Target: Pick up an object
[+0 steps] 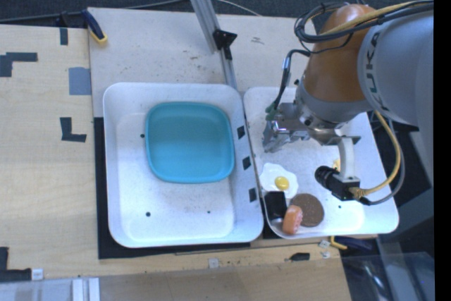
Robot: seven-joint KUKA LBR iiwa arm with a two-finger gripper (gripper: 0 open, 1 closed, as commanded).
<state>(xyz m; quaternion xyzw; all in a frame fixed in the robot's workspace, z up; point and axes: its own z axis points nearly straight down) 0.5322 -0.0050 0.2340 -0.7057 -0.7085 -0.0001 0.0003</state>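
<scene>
The brown disc (307, 210) sits at the near end of the right bin (373, 218), touching a fried-egg toy (280, 180), an orange piece (292, 220) and a small black block (274, 204). They look light, stiff and smooth (likely slippery), so take an edge across its narrow width. The gripper (273, 141) hovers above them; whether its fingers are apart, I cannot tell. The arm (352, 74) hides the bin's far half.

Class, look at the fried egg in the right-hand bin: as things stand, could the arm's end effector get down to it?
Probably yes. The end effector hangs just above the fried egg in the right bin, with nothing lying between them.
</scene>
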